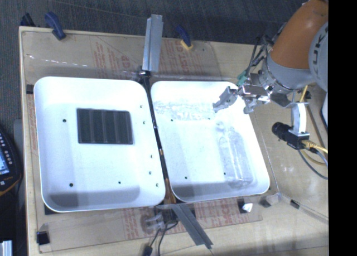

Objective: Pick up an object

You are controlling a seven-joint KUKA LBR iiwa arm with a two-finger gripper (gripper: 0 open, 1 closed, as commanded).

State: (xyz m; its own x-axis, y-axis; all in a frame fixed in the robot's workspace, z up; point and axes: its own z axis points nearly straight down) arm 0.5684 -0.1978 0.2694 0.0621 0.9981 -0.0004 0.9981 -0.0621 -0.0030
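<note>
We see clear plastic bottle (234, 157) | lying on its side, lengthwise toward the near edge | right part of right bin (184, 191) | crinkled clear plastic wrap (181, 110) | far part, same bin

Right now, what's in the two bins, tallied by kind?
Dark ribbed panel, left bin: 1
Clear bottle, right bin: 1
Crinkled clear wrap, right bin: 1
Total: 3

Two bins are set side by side on the bench (301, 193): the left bin (50, 182) at centre-left of the frame, the right bin (189, 185) at centre-right. A ridged pad (105, 126) is laid in the left bin, and a clear bottle (234, 157) is laid along the right bin's right side. The gripper (230, 97) is positioned over the right bin's upper right corner.
</note>
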